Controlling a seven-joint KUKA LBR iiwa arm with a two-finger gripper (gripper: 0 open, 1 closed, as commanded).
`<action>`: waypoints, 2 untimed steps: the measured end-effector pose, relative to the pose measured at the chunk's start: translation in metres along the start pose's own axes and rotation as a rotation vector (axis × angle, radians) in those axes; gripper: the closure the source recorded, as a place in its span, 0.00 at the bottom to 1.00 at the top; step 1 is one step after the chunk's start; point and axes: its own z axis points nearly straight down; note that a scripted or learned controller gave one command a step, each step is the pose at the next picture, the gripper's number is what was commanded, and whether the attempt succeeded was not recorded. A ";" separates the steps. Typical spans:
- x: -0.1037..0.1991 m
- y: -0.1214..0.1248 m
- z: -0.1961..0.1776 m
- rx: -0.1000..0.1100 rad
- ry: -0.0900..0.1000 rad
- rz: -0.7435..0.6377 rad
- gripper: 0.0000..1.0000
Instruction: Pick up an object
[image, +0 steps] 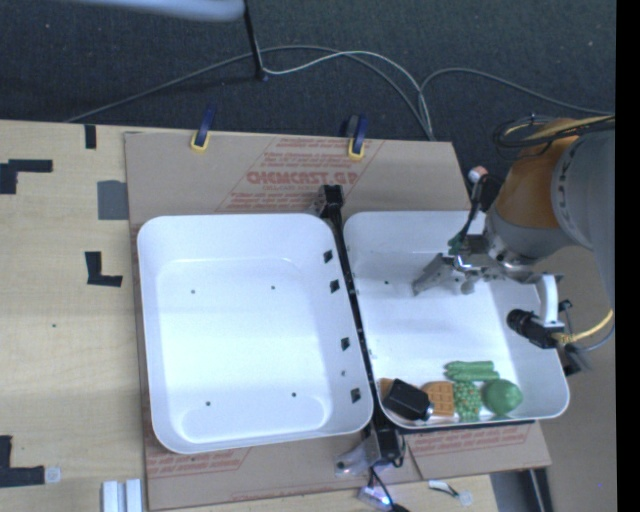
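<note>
My gripper hangs over the upper middle of the right bin, its grey fingers spread apart with nothing between them. Along that bin's near edge lie several small objects: a black block, an orange waffle-like piece, a green bumpy piece, a green pod and a green ball. The gripper is well above and behind this cluster, not touching any of it.
The left bin sits beside the right one, joined by a black divider with clips. Both rest on a cardboard sheet. The arm's orange band and grey body fill the right side, with cables behind.
</note>
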 end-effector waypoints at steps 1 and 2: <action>0.000 0.000 0.025 -0.005 -0.001 0.000 0.00; 0.000 0.001 0.013 -0.007 -0.002 0.000 1.00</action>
